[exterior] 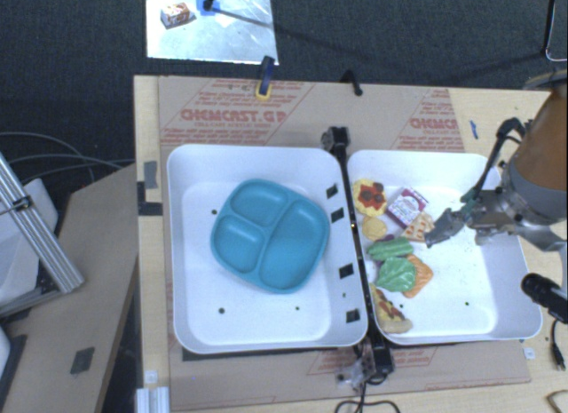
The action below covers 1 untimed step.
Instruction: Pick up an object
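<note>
Two shallow white plastic bins are sitting side by side on the bench. The left bin point(191, 225) is holding a blue three-compartment plastic plate point(269, 234). The right bin point(497, 313) is holding a cluster of small toy food pieces point(390, 256) along its left wall, among them a purple-and-white packet point(407, 207) and a green leafy piece point(397, 271). The grey arm's two-finger gripper point(441, 230) is hovering just right of this cluster; its jaws are gripping nothing, their spacing being indistinct.
</note>
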### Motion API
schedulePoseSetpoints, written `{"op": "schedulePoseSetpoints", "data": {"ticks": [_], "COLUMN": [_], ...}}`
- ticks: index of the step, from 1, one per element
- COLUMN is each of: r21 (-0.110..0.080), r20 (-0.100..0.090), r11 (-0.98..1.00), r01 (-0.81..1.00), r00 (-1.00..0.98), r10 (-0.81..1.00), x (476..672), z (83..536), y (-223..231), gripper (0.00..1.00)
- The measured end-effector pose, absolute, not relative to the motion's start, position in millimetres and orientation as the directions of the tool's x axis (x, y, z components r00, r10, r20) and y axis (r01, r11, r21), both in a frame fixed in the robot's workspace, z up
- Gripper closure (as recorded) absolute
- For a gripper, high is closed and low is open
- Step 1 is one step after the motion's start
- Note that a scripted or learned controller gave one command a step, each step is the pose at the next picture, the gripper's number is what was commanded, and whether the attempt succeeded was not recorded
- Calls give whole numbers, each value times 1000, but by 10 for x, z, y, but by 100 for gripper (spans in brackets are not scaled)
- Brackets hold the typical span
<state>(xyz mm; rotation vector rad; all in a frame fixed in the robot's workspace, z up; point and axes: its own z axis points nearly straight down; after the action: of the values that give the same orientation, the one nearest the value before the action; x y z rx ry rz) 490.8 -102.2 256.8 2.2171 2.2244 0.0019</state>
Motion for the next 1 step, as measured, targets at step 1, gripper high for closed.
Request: {"op": "schedulePoseSetpoints", "data": {"ticks": [1], "r21": [5], "r20": [-2], "r11": [0], "r01": [1000], "r00": [0], "r10": [1000], "x": [4876], "z": [800], "y": [-915], "gripper": [0]}}
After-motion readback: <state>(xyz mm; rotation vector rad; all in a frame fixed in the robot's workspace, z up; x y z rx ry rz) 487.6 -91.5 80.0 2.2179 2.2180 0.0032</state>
